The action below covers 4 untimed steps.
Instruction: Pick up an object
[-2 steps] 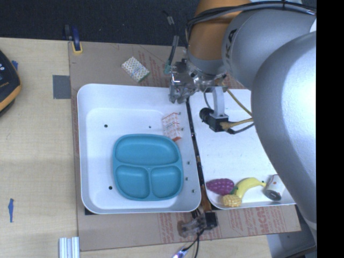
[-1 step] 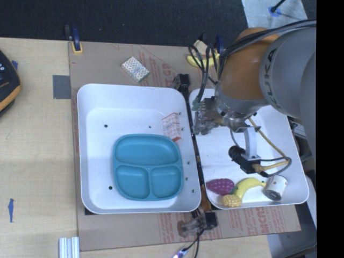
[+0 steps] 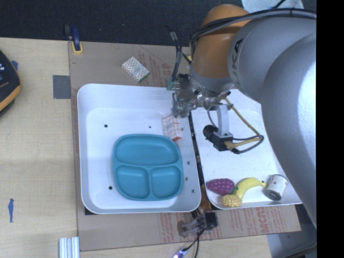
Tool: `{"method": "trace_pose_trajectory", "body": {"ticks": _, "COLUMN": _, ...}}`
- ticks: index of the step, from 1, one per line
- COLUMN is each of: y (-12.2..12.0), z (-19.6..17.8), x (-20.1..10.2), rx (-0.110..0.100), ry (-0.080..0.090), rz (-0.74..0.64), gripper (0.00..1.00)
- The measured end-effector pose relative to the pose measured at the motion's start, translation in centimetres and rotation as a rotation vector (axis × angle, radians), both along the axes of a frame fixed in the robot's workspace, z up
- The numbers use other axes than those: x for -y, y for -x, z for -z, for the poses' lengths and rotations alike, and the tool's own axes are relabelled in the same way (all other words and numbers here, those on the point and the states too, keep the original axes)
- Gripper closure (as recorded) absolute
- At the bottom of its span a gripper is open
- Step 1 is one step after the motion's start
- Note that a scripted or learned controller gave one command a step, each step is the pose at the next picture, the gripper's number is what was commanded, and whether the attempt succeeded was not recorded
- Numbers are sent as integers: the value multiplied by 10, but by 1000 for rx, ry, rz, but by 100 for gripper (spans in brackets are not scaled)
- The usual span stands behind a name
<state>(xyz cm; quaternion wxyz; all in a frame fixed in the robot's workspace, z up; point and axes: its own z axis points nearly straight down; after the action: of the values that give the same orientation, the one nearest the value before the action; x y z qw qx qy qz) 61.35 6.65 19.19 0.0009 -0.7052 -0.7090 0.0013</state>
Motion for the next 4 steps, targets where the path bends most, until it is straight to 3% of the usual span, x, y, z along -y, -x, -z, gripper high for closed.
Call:
{"method": "trace_pose_trajectory", "body": {"ticks": 1, "y": -26, "z": 0, "x": 17, "rx": 1, "ry": 0, "rz": 2, "gripper": 100}}
{"method": "trace_pose_trajectory", "body": {"ticks": 2, "y": 52, "z": 0, "x": 156, "rx": -1, "ry": 2, "rz": 6, "gripper": 100}}
{"method": "trace_pose_trajectory", "body": {"ticks": 3, "y": 35, "z": 0, "x": 138, "rx": 1, "ry": 0, "rz": 1, "gripper": 100}}
{"method": "trace_pose_trajectory", "body": {"ticks": 4, "y": 9, "z": 0, "x": 95, "rx": 1, "ry": 1, "rz": 0, "gripper": 100}}
